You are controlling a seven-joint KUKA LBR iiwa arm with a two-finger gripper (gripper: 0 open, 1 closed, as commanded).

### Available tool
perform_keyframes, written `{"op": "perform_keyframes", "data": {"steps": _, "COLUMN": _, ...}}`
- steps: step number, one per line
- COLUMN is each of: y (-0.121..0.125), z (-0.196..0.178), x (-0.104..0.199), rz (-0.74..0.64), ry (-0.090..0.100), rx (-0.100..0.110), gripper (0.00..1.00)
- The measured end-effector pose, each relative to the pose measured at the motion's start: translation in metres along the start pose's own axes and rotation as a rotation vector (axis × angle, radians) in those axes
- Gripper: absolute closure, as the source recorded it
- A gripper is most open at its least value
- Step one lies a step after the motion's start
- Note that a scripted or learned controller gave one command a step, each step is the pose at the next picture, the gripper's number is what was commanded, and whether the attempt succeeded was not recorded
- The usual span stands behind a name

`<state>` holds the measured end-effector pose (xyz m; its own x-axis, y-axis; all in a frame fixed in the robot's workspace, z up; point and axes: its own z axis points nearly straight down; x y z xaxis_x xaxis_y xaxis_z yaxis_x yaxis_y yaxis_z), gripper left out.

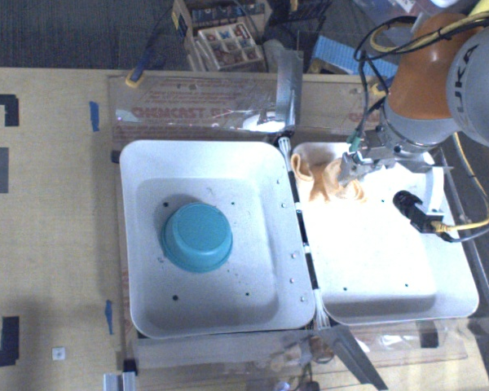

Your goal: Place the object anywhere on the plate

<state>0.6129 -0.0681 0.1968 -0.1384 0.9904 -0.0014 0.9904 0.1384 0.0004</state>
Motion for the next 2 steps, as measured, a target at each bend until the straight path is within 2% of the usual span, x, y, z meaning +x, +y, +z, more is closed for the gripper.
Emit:
{"op": "perform_keyframes", "data": {"steps": 1, "y": 0.001, "z": -0.028, "x": 0.0, "rz": -0.001, "ry": 0.0, "rx": -0.002, "gripper": 1.0}}
{"op": "perform_keyframes", "data": {"steps": 2, "y": 0.001, "z": -0.037, "x": 0.045, "rz": -0.402, "ry": 0.001, "rx": 0.0, "gripper": 1.0}}
